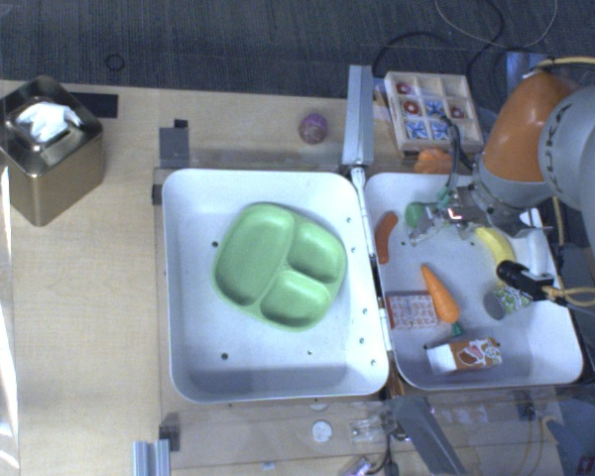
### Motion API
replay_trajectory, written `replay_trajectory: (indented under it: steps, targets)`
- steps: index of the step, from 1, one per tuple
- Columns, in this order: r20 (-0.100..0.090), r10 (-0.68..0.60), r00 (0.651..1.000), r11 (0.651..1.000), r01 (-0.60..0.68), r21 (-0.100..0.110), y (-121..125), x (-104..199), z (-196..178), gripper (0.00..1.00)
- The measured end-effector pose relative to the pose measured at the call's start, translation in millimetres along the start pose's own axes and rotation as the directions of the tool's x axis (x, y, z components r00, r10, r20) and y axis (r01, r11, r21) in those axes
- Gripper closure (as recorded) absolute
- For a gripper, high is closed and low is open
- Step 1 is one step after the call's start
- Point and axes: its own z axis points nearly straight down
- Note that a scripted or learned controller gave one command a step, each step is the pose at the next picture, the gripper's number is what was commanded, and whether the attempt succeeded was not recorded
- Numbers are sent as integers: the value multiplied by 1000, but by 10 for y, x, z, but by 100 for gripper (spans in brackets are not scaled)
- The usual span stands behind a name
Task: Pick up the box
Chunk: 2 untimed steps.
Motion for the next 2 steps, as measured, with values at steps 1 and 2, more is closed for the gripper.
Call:
replay_trajectory:
  steps: [1,2]
  targets:
    - [-6,-320,948,947,320,25,182,242,103,0]
    - [5,-336,942,942,336,-9,-735,422,80,0]
